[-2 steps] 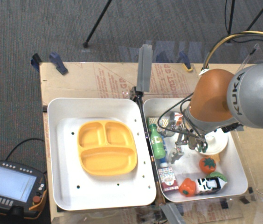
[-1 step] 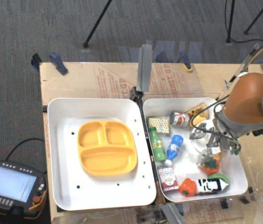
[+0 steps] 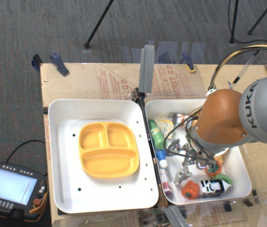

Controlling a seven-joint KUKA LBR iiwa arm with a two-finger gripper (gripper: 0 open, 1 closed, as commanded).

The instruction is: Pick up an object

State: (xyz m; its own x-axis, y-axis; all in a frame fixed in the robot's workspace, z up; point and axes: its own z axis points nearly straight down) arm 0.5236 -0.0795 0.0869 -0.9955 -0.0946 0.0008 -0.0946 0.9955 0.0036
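One orange toy [image 3: 190, 189] just below claw [image 3: 184, 172].

Yellow tray [image 3: 109, 150], white bins [image 3: 57, 126]

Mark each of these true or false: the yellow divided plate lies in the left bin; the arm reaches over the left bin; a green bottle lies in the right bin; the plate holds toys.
1. The yellow divided plate lies in the left bin. True.
2. The arm reaches over the left bin. False: it hangs over the right bin.
3. A green bottle lies in the right bin. True.
4. The plate holds toys. False: its compartments are bare.
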